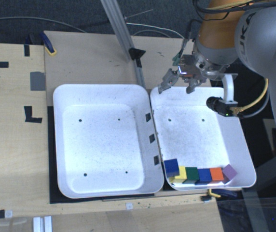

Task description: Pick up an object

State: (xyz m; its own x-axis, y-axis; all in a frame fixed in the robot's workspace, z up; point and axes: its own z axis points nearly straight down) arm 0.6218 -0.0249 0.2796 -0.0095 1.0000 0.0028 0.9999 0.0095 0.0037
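My gripper (178,87) hangs over the far edge of the right bin (196,129), its two grey fingers spread apart with nothing between them. Along that bin's near wall lies a row of small blocks: a blue block (171,166), a yellow block (180,174), a green block (191,173), another blue block (204,175), an orange block (216,174) and a purple block (229,171). The gripper is well away from them, at the opposite end of the bin.
The left bin (102,139) lies beside the right one. A slanted metal rail (121,33) runs down to the bins' far junction. The arm's grey body with its orange band (229,13) fills the upper right. Black cables hang by the right bin's far right corner.
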